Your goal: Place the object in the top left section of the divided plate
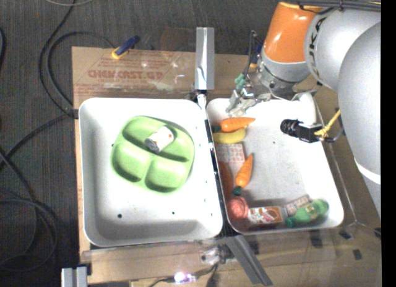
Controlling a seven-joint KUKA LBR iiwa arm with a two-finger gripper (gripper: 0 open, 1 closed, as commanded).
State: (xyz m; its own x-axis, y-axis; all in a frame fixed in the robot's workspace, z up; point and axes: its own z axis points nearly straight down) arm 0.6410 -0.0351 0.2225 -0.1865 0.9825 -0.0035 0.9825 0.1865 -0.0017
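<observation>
A small can lies on its side in the green divided plate, near the plate's top middle: light, rigid, prone to roll; grip across its curved sides. The gripper hovers right of the plate; its spread can't be told.

The grey arm is reaching in from the right side of the view, its thick rounded casing filling the upper right corner. The orange band is sitting just above the wrist, tilting down and to the left. Below it, the hand is pointing downward and leftward, its metal parts hanging low at the far end of the arm. The fingertips are too small and cluttered to read clearly. A thin yellow cable is trailing beside the arm's lower casing
</observation>
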